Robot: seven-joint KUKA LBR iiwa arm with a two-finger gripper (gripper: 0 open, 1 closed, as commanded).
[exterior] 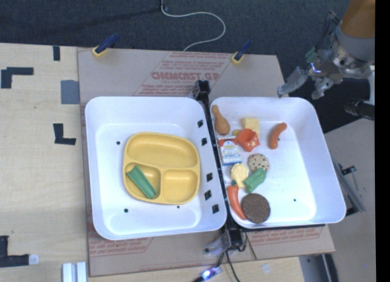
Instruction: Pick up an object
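target: guessing the sausage (276, 134), since it's lying in the right bin (304, 153) nearest the arm, a bit apart from the other toy food
long axis: running roughly up-down in the camera view, slightly tilted
hand (306, 81): hovering past the bin's upper right corner, fingers spread wide, gripping nothing
direction: sausage is sitting below and left of the hand
neighbours: red piece (246, 139) and cheese cube (250, 123) crowding its left
left bin (103, 153): holding a yellow tray (177, 153)

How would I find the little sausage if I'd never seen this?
Look in the right white bin, the one crowded with toy food. Near its far wall lies the sausage, orange-red and curved, a little apart to the right of the pile. The carrot is pointed; the sausage has rounded ends.
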